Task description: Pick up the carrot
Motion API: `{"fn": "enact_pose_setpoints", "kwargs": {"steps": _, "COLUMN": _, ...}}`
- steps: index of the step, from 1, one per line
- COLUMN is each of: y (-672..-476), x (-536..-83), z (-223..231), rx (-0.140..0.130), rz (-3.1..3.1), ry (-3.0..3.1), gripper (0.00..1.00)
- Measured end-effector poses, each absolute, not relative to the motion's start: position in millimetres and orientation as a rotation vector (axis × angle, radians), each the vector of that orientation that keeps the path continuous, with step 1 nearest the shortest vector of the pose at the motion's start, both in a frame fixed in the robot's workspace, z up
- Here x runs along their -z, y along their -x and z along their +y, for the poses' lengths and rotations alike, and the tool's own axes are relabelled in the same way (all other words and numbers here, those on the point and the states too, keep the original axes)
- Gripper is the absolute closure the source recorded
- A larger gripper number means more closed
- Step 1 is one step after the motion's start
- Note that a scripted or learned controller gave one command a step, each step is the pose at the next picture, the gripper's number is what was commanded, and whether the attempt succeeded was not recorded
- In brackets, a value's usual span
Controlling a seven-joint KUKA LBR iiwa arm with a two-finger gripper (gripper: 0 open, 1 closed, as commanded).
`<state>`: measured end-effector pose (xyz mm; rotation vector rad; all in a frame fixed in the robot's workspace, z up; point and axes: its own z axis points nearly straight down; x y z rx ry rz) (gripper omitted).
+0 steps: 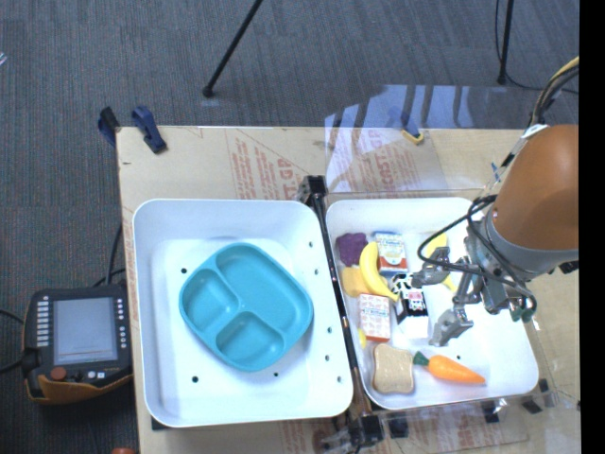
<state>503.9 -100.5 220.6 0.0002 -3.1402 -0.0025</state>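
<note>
**Gripper hangs over the right bin, carrot lying free below it**

The gripper (437, 303) reaches in from the right over the right bin (518, 367), its two grey fingers (446, 327) spread apart with nothing between them. One finger points toward the middle of the bin near a small black-and-white item (413, 301); the other angles down toward the bin floor. Above it sits the arm's wrist (539, 192) with its orange band.

The carrot (452, 369), orange with a green tip, lies on the floor of the right bin near its front edge, just below the lower finger and apart from it. Just beside the carrot's green end lies a slice of bread (392, 369).

Farther back in the same bin lie a banana (371, 270), a purple item (352, 247), a small carton (390, 251) and a red-and-white packet (374, 316), crowded along the bin's left side.

The left bin (161, 225) holds a blue divided plate (246, 305) with three compartments. A teach pendant (80, 334) rests on the floor to the left of the bench.
</note>
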Motion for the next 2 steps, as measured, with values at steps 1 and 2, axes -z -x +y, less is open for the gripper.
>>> {"fn": "enact_pose_setpoints", "kwargs": {"steps": 1, "y": -496.1, "x": -109, "z": -129, "rx": 0.0, "rz": -3.167, "ry": 0.06, "gripper": 0.0}}
{"fn": "enact_pose_setpoints", "kwargs": {"steps": 2, "y": -479.1, "x": -90, "z": -186, "rx": -0.001, "rz": -3.149, "ry": 0.004, "gripper": 0.0}}
